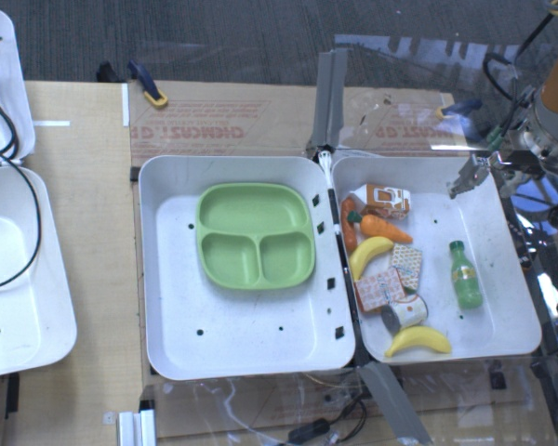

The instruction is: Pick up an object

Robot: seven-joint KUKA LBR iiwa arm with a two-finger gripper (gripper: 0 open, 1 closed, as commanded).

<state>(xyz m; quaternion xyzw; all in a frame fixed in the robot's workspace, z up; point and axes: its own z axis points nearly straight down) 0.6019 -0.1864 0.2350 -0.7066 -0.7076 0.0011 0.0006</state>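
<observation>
Well below fingers (488,170), green bottle (464,275)

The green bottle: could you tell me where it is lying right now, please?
The green bottle lies in the right bin, towards its right side, apart from the pile of toy food; the nearest banana is below-left of it.

So the bench is a tan cardboard-covered top (223,119) with red printing on it. Two shallow white plastic bins sit on it, touching side by side: left one (167,277), right one (502,240). A blue-and-yellow clamp (147,85) lies near the back edge.
</observation>
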